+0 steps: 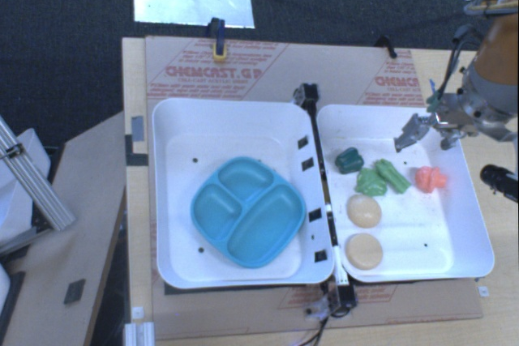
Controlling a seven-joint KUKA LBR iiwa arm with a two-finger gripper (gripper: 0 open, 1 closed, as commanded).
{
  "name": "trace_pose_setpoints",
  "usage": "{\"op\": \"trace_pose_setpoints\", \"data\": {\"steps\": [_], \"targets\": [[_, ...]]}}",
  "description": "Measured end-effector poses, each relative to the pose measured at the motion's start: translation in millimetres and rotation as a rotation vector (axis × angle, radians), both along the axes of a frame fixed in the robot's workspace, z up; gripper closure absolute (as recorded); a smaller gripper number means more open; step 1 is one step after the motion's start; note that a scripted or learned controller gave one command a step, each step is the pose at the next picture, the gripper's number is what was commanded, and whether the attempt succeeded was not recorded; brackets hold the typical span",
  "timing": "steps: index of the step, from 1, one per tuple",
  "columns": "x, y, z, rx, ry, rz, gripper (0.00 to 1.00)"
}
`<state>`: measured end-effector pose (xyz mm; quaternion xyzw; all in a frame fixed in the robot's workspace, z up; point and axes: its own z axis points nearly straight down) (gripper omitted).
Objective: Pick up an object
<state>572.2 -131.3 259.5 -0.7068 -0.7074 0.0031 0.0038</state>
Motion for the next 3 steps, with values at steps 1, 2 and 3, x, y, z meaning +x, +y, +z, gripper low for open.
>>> {"op": "trace_pose_setpoints", "data": {"steps": [1, 2, 3], "targets": [[2, 0, 6, -0.001, -0.011, 0.002, 0.00], [9, -2, -53, -0.001, -0.009, 0.001, 0.00], [11, -4, -95, -0.001, -0.008, 0.000, 0.00]]}}
